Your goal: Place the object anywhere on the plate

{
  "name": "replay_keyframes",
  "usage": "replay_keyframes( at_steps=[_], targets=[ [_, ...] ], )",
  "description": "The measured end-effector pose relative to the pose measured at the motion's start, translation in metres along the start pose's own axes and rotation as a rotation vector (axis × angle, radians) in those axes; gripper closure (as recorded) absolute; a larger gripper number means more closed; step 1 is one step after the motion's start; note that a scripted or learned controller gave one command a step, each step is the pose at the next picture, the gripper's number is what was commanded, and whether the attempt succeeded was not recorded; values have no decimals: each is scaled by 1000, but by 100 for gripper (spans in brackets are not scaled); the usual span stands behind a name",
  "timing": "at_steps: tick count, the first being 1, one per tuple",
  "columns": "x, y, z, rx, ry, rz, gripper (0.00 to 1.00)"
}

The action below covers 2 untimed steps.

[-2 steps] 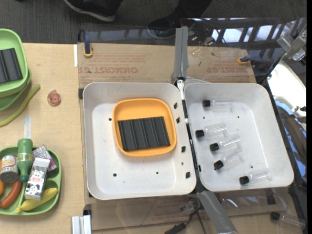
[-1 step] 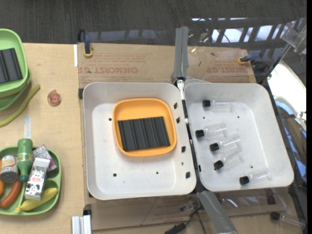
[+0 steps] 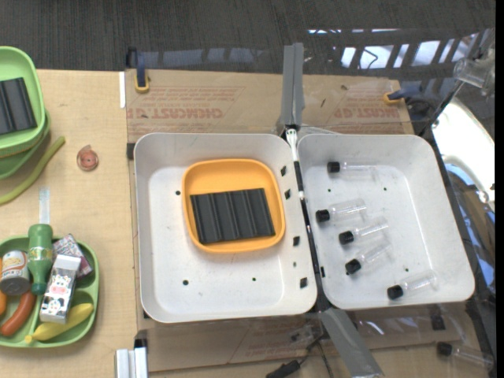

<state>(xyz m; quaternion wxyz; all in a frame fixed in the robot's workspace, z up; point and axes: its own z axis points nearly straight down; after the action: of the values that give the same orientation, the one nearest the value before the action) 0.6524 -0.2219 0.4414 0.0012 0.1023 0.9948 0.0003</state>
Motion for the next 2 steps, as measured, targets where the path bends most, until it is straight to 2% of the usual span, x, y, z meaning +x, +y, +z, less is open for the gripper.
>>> replay_keyframes(
  at_steps=[1,2],
  targets=[
    [4,0,0,-1,0,-368,100],
    [-8,2,0,-1,-3,-722,100]
  ],
)
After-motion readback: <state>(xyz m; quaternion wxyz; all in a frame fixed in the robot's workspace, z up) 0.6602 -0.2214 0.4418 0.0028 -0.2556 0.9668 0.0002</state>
